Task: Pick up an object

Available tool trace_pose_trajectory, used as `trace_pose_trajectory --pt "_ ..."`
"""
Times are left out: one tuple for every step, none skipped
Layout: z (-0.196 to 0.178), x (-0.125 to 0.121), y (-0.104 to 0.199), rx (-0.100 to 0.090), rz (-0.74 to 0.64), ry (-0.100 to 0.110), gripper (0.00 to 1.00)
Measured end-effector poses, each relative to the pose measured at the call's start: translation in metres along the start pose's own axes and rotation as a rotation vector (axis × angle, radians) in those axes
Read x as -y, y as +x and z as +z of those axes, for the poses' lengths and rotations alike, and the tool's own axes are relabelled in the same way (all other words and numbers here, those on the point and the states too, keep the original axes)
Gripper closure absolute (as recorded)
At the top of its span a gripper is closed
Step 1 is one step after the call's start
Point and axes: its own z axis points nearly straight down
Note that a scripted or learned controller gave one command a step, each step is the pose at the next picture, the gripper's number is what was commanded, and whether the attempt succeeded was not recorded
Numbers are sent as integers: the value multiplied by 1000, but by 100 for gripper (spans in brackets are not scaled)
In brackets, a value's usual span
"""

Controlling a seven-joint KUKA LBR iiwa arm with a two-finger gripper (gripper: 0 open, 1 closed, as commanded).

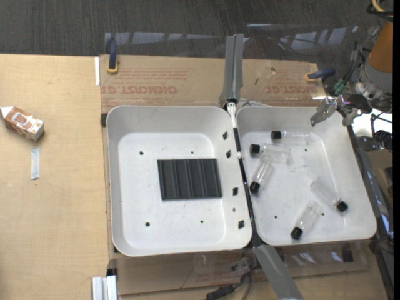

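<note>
Several clear vials with black caps lie scattered in the right bin [356, 161]. One vial [279, 134] rests near the back, another [261, 172] lies by the left wall, and a third [305, 221] sits toward the front. My gripper [327, 110] hangs over the bin's back right corner, above the rim and apart from all the vials. The arm with its orange band [381, 52] comes in from the upper right. Nothing shows in the gripper.
The left bin [125, 186] holds a dark ribbed rectangular pad [189, 179] at its middle. A grey divider [234, 67] runs between the bins at the back. A small box [25, 124] lies on the bench at far left.
</note>
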Motion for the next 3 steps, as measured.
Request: trace_pose_trajectory --pt "84 -19 53 8 -58 -24 0" --pt "108 50 53 0 -126 -1 0" --pt "108 50 53 0 -126 -2 0"
